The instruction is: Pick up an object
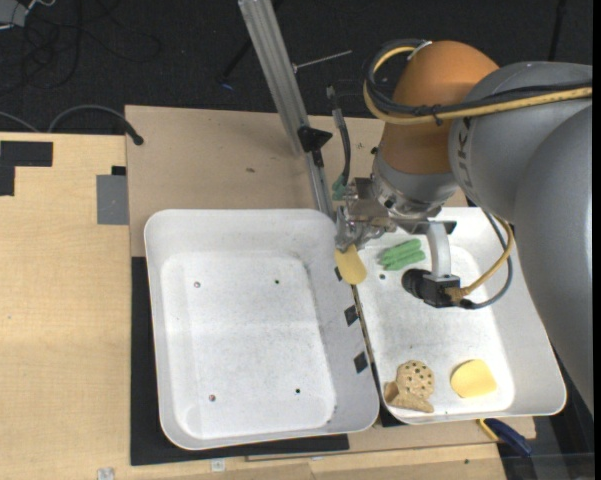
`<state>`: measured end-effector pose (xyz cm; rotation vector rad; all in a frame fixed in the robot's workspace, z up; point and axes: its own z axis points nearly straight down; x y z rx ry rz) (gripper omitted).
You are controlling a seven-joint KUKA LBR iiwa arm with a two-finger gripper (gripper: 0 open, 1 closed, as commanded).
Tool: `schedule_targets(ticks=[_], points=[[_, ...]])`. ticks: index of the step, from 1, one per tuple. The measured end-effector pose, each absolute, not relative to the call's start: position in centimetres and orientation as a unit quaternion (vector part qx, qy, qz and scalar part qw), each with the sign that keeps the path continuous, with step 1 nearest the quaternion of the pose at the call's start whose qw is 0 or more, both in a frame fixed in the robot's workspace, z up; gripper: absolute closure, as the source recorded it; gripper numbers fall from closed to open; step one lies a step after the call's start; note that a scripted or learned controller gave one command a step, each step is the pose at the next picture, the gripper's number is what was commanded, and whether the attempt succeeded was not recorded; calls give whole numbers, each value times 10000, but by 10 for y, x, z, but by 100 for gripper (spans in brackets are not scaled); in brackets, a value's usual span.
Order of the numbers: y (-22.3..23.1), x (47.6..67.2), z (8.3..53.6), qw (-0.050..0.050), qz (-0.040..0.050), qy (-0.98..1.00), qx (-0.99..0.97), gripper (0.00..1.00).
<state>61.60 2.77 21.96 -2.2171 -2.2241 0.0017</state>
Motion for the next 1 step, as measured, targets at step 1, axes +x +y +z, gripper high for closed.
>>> schedule_targets(ticks=[1], points=[[66, 632, 227, 10, -2, -7082, -7060, 100]])
